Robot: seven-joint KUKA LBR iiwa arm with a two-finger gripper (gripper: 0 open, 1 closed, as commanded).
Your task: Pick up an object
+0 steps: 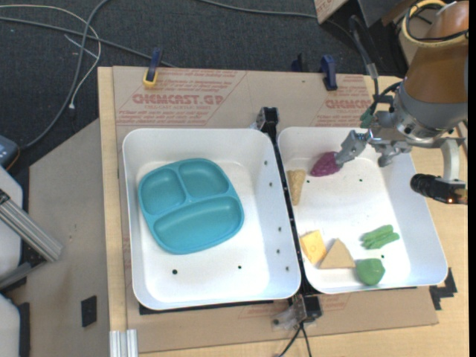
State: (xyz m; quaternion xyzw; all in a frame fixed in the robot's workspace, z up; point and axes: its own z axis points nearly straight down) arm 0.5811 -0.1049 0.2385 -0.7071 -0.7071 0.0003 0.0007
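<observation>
two white bins; one teal plate.

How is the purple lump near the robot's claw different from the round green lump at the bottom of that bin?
The purple lump lies in the right bin's far part, right by the gripper; the round green lump sits by the near wall, away from the arm. The purple one looks elongated, the green one rounder. Both rest in the right white bin.
</observation>
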